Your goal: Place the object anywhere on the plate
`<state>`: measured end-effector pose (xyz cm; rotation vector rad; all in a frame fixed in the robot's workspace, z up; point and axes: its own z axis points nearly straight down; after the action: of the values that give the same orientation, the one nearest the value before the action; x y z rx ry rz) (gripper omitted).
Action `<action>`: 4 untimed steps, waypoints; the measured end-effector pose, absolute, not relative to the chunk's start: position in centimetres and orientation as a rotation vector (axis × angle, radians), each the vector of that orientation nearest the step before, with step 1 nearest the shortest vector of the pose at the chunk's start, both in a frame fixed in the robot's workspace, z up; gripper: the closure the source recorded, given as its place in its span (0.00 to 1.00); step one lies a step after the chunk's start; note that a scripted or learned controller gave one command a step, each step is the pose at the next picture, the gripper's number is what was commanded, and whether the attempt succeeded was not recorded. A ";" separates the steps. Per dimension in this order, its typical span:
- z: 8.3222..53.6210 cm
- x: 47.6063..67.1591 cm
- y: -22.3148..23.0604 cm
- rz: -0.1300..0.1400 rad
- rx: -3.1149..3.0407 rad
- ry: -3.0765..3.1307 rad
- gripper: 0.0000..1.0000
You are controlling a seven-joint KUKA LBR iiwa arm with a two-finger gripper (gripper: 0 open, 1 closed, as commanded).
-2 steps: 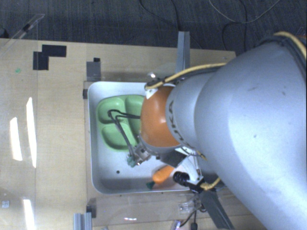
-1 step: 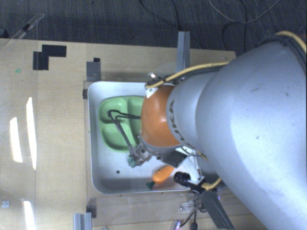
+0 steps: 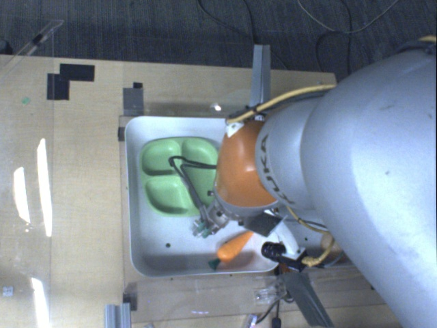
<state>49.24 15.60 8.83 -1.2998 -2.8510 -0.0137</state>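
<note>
A light green plate (image 3: pixel 167 176) with three compartments lies in the upper left of the left white bin (image 3: pixel 140 244). An orange carrot (image 3: pixel 233 247) with a green stem end lies on the bin floor near the front wall, right of the plate. My gripper (image 3: pixel 203 227) reaches down just below the plate's lower right corner and up-left of the carrot. The arm's orange band (image 3: pixel 242 173) hangs over the plate's right side and hides it.
The large grey arm (image 3: pixel 369 183) covers the right bin and most of the right half of the view. Cables (image 3: pixel 184 173) run across the plate toward the gripper. Bare bin floor lies left of the carrot and below the plate.
</note>
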 end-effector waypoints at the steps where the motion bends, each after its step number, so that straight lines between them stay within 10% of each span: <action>1: 15.5 48.8 13.8 -0.003 -1.255 -2.883 1.00; 3: 9.0 49.1 21.0 -0.016 -1.150 -2.934 1.00; 4: 10.8 54.2 21.5 0.003 -1.467 -2.769 1.00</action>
<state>54.21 21.52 10.80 -1.4667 -2.7695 0.0034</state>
